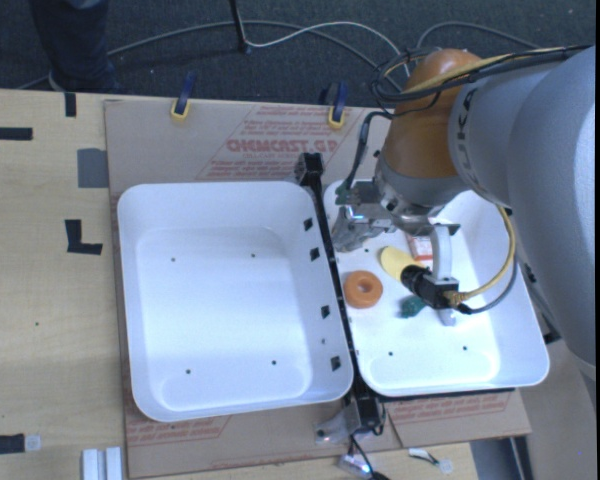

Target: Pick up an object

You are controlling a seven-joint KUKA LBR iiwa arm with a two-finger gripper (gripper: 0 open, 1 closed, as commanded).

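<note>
In the right bin point(480, 363) lie an orange ring point(362, 288), a yellow object point(392, 259) and a small dark green object point(410, 308). A red and white item point(420, 244) is partly hidden under the arm. My gripper point(392, 230) hangs low over the far left part of this bin, just above the yellow object and beyond the orange ring. The big grey arm with its orange band point(435, 118) covers the bin's far right side. Nothing visibly hangs from the gripper.
The left bin point(150, 218) sits beside the right one, their rims meeting along a line of black clips point(325, 258). Both rest on a cardboard sheet point(270, 143) held by yellow clamps point(181, 107). Cables point(290, 33) trail behind on the dark floor.
</note>
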